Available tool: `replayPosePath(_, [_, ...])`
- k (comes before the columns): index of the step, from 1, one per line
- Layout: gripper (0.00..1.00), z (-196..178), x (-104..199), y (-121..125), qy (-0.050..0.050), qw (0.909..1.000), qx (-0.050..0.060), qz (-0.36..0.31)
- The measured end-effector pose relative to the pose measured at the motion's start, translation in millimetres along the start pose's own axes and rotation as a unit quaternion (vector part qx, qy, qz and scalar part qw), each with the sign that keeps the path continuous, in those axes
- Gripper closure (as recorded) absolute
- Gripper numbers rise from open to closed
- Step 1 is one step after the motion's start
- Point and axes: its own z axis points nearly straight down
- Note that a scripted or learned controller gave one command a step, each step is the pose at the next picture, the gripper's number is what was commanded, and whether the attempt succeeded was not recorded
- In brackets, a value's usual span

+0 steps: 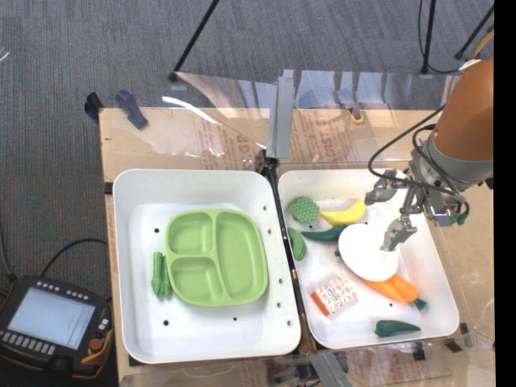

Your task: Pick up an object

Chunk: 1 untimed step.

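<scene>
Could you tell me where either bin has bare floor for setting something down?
Left white bin: bare floor rings the green divided plate, widest along the front edge; a green bean pod lies beside the plate's left. Right white bin: crowded centre, with the white round plate, banana, carrot and pincer; its far right corner looks free.

bins (129, 216): smooth glossy white plastic | divided plate (218, 256): matt green plastic | bench (193, 131): bare wood under clear film
</scene>
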Motion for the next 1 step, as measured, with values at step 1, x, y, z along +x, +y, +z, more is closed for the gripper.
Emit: replayPosePath(1, [0.0,137.1,-13.1,29.2,0.001,0.9956,-0.002,-0.094])
